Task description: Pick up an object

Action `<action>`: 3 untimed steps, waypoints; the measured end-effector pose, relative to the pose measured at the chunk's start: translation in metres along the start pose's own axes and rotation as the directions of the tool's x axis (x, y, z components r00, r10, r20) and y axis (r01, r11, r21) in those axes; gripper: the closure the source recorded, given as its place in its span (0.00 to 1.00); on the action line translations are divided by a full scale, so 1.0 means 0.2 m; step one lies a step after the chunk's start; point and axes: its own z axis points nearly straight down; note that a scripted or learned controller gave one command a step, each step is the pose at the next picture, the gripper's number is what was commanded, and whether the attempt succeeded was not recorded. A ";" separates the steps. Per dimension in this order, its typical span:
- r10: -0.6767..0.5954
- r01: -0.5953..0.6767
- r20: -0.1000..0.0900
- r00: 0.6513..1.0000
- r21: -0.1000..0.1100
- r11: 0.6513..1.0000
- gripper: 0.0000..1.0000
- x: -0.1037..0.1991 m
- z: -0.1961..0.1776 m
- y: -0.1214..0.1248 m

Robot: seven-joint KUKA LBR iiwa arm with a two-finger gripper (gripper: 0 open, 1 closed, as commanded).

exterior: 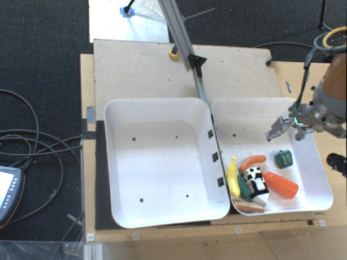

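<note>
Nearest the camera, along the front wall of the right bin [324,198], a tan slice-shaped piece [250,206] lies at the very edge. Just behind it sits a black-and-white toy [255,180], touching an orange carrot [281,184] on its right and a yellow banana [233,177] on its left. A red-orange sausage [252,162] lies just beyond them, and a small green pepper [283,158] rests apart to the right. Farther back, the gripper [290,129] hangs over bare bin floor, its fingers spread apart and nothing between them, though the slanted view makes its height hard to judge. The left bin [116,161] stands alongside, touching the right one.
</note>
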 end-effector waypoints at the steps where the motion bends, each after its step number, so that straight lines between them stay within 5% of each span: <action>1: 0.001 -0.001 0.001 1.000 -0.004 1.000 0.00 0.00 -0.01 0.00; 3: 0.004 -0.004 0.000 1.000 0.001 1.000 0.00 0.00 0.52 -0.02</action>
